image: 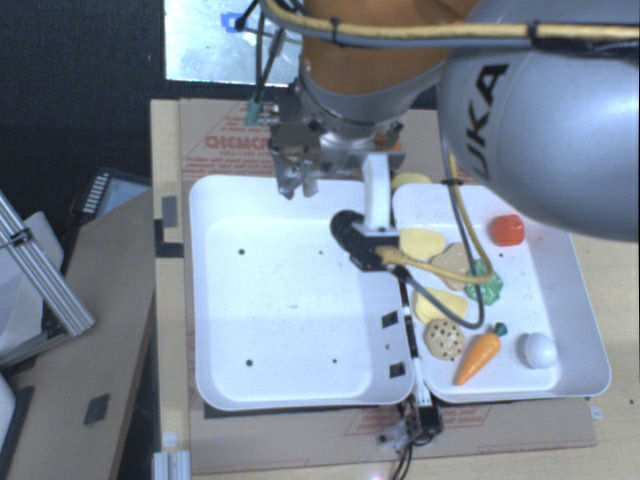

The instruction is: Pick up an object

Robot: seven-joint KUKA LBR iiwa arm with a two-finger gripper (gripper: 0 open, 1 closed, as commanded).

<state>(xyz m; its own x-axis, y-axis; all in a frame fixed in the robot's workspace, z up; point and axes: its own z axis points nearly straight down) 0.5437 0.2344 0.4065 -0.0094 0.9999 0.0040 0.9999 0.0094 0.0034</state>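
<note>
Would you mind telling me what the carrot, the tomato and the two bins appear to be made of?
Carrot: likely molded plastic, smooth uniform orange with a green top, toy-like. Tomato: probably plastic too, even red-orange, slightly glossy. Bins: seemingly thin formed white plastic, with rounded corners, a raised rim and a faint sheen, though the view leaves the exact material open.

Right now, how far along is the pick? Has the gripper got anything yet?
Nothing looks picked yet. The gripper hangs over the far edge of the left bin with nothing between its fingers. The toy carrot, tomato, cookie and white egg lie in the right bin. Reaching over, grasping and lifting are all left.
</note>
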